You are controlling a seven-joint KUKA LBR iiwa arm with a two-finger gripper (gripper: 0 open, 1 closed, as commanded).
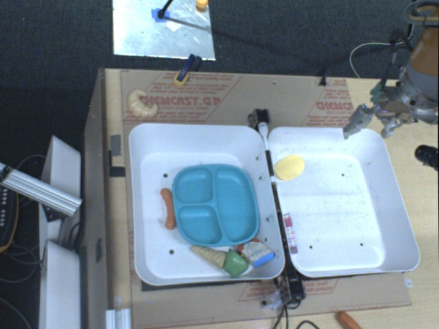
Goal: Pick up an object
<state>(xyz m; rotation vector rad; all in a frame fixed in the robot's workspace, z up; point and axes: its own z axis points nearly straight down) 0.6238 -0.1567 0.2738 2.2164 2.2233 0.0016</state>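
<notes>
My gripper [374, 123] hangs over the far right corner of the right bin [384, 184], its two fingers spread apart and nothing between them, so it is open. A yellow lemon-shaped object [289, 167] lies in the right bin's far left corner, well to the left of the gripper. The left bin [147, 184] holds a blue divided plate [215, 204], an orange sausage-like stick [168, 208] to the plate's left, and a tan cone [208, 253], a green piece [235, 264] and a blue-white packet [260, 253] along its near edge.
A beige ridged toy [143, 103] and a blue-yellow clip [186, 68] lie on the cardboard behind the bins. An orange item [348, 319] sits in front of the right bin. A silvery sheet [161, 19] lies on the floor beyond.
</notes>
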